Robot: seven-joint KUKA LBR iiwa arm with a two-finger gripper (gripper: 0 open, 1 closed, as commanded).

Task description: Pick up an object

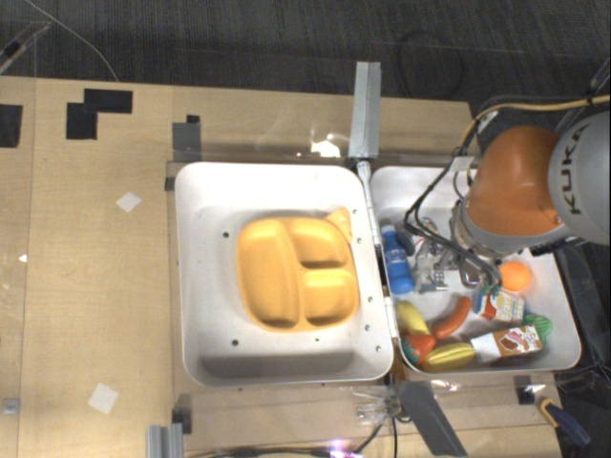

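Note:
My gripper (449, 273) hangs low over the middle of the right bin (565, 343), under the arm's orange band. Small items lie around it: a blue bottle (395, 265) to its left, an orange ball (515, 275) to its right, a red sausage (452, 317) just below it, and a yellow banana (412, 317) lower left. A yellow corn-like piece (450, 355) and a brown-and-white carton (511, 342) lie near the bin's front. I see nothing between the fingers, which are hidden in the wrist clutter.
The left bin (205, 256) holds a yellow divided tray (294, 271) in its middle. A metal post (365, 113) stands at the back between the bins. Cables run along the arm at the right.

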